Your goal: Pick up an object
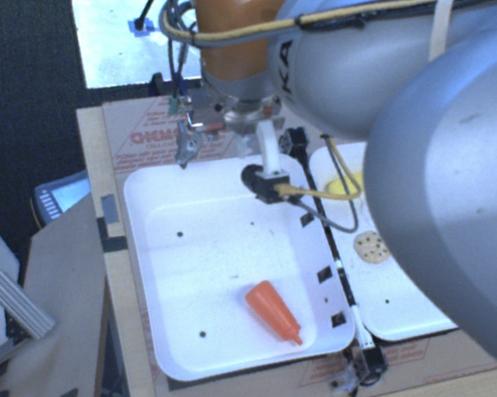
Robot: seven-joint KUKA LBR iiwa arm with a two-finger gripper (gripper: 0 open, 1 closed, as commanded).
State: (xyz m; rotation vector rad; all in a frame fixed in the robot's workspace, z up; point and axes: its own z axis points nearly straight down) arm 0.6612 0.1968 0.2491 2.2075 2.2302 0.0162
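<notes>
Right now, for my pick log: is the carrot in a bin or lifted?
In: the carrot lies flat in the left bin, far from the gripper at its back rim.

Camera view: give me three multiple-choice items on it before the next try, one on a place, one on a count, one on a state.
1. Where is the carrot?
A. In the view's right bin
B. On the bench outside the bins
C. In the view's left bin, near its front right corner

2. How many loose things lie in the left bin?
A. None
B. One
C. Three

3. How is the carrot now?
A. Lying on its side, apart from the gripper
B. Lifted clear of the bin
C. Standing upright on its wide end

Answers:
1 C, as it rests on that bin's white floor by the near corner.
2 B, as the carrot is the one loose thing there.
3 A, as the gripper hangs by the far rim.
</notes>
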